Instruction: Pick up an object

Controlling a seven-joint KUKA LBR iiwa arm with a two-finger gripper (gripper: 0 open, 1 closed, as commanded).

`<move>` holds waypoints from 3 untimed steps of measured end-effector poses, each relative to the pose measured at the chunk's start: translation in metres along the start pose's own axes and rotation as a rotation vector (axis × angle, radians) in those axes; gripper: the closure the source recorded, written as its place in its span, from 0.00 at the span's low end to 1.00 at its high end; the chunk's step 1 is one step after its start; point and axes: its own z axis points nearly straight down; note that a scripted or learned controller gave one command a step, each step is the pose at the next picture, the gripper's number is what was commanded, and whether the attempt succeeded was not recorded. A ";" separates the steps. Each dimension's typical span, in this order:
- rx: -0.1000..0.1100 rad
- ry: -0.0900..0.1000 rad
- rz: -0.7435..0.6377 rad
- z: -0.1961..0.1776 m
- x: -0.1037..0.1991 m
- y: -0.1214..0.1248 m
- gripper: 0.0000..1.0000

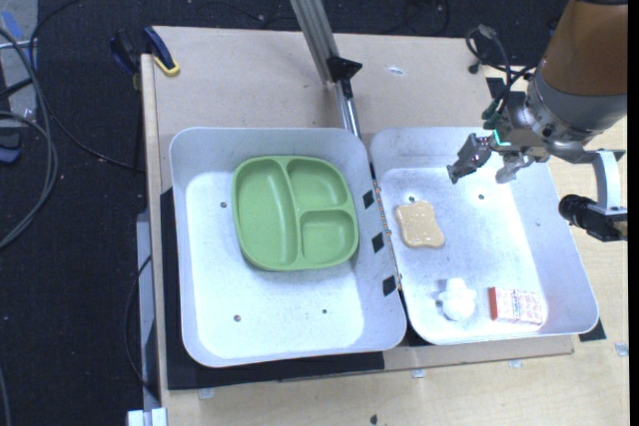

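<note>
The gripper (pixel 483 161) hovers over the far part of the right bin (pixel 559 244), its two dark fingers spread apart with nothing between them. The nearest candidate is the toast slice (pixel 419 224), which lies flat on the bin floor, nearer the camera than the gripper and toward the green divided plate (pixel 297 213) (which sits in the left bin (pixel 200 314) and is a poor grasp target). The toast's long axis runs roughly away from the camera, slightly tilted. Taking the toast as landmark: a small white object (pixel 457 299) lies nearer the camera, and a red-and-white packet (pixel 517 305) sits beyond that toward the arm's side. My judgement is that the gripper must travel toward the toast and descend.
</note>
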 end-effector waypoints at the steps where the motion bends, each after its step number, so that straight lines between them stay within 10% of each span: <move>1: -0.004 -0.001 0.000 -0.001 0.000 0.001 0.00; 3: 0.001 0.000 0.003 0.118 -0.007 0.005 0.00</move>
